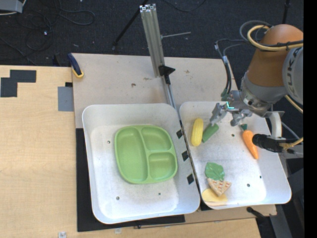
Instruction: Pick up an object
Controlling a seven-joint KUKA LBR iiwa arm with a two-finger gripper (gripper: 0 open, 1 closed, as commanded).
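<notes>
My gripper (227,116) hangs open over the far part of the right bin (257,195), its two fingers spread with nothing between them. Just below and left of it lie a green pepper-like piece (210,132) and a yellow corn cob (197,132), side by side. An orange carrot (250,144) lies to the right of the fingers. Near the bin's front sit a green leafy piece (214,170), a pizza-like wedge (219,186) and a yellow piece (212,197).
The left bin (96,182) holds a green divided plate (146,153). A metal post (153,38) rises behind the bins' shared edge. Cables and a black fitting (267,143) hang from the arm over the right bin's right side.
</notes>
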